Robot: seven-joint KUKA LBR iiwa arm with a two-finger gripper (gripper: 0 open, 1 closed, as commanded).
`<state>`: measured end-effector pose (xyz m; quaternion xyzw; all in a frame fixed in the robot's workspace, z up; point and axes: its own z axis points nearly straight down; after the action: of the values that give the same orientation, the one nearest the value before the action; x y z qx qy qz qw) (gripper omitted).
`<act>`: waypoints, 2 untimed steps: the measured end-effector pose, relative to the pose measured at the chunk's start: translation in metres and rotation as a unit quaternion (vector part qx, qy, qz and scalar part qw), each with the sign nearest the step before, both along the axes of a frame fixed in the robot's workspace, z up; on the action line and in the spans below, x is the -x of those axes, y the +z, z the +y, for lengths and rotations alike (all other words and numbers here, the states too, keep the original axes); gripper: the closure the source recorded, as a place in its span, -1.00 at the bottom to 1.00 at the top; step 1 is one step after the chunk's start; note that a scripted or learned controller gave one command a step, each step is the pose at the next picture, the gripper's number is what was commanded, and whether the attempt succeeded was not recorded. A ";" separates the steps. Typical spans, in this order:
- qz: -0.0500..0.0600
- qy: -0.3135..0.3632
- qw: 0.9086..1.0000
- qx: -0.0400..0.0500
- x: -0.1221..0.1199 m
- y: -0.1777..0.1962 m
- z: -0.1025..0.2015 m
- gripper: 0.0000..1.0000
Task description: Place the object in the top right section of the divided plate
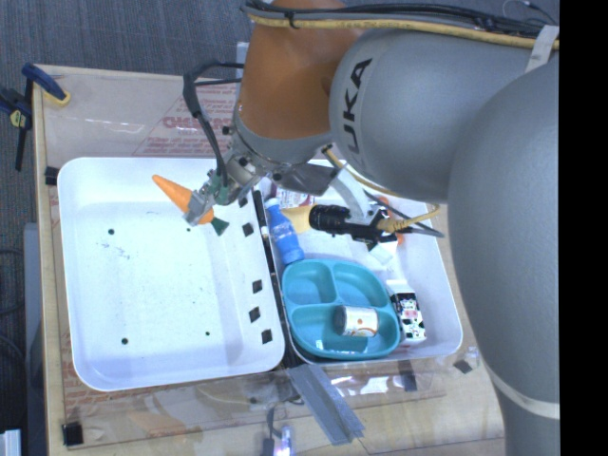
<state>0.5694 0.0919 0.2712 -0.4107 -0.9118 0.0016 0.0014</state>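
Arm [494, 160]: the big grey link fills the right side, closest to the lens, and reaches in above the right bin.
Orange band [285, 65]: sits just behind the wrist, above the wall between the two bins.
Gripper [203, 207]: low over the far middle of the left bin, fingers drawn in around the thick end of the carrot [174, 190], with orange showing on both sides of them. Whether the carrot is lifted or touching the floor cannot be told.
Can [359, 321]: small, lying on its side in the wide near section of the plate.
Plate [312, 288]: blue, split into three sections, in the near part of the right bin.
Carton [408, 317]: small, black and white, just beside the plate's right rim.
Right bin [439, 288]: white and shallow, its far part hidden by the arm.
Left bin [68, 255]: white, with a few dark specks on its floor.
Bottle [282, 236]: blue, lying along the right bin's left wall, just beyond the plate.
Carrot: in the left bin, pointed tip toward the far left, a green bit at its other end near the dividing wall, well apart from the plate.
Clamp [45, 79]: blue, on the bench's far left corner.
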 end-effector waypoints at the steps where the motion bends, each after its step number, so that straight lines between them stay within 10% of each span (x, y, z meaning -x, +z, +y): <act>1: 0.000 0.030 1.000 0.000 0.026 -0.001 0.079 1.00; 2: -0.002 0.053 0.999 -0.001 0.066 0.026 0.117 1.00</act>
<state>0.5036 0.2084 0.2969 -0.3616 -0.9323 0.0001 0.0002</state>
